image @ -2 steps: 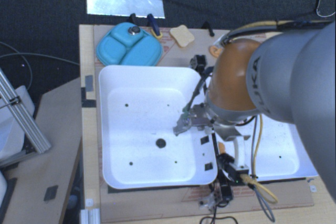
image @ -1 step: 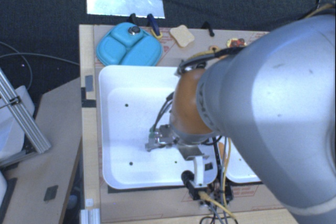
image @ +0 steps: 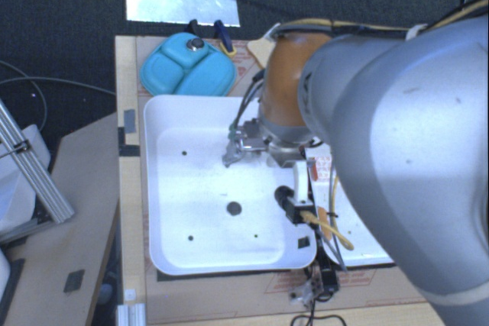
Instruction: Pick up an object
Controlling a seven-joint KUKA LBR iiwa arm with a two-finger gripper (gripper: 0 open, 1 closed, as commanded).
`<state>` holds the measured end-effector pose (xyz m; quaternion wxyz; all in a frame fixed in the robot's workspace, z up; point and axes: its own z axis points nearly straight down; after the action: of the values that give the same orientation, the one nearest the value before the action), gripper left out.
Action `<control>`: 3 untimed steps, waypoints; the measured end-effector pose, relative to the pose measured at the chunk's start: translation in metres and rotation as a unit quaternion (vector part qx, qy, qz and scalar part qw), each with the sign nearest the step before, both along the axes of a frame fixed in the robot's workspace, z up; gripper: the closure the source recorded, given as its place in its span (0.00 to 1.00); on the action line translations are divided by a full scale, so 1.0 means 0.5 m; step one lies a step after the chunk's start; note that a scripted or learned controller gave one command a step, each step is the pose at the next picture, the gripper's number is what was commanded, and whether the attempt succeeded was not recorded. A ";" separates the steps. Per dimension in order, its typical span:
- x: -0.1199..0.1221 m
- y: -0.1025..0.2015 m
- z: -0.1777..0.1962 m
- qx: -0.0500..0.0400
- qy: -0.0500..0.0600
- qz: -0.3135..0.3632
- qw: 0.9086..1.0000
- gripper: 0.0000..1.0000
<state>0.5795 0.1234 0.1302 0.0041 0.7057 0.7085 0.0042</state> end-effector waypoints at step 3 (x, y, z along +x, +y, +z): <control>0.181 -0.128 0.120 -0.001 0.002 -0.005 1.000 1.00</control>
<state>0.6702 0.0595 0.1903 0.0035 0.7091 0.7051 0.0022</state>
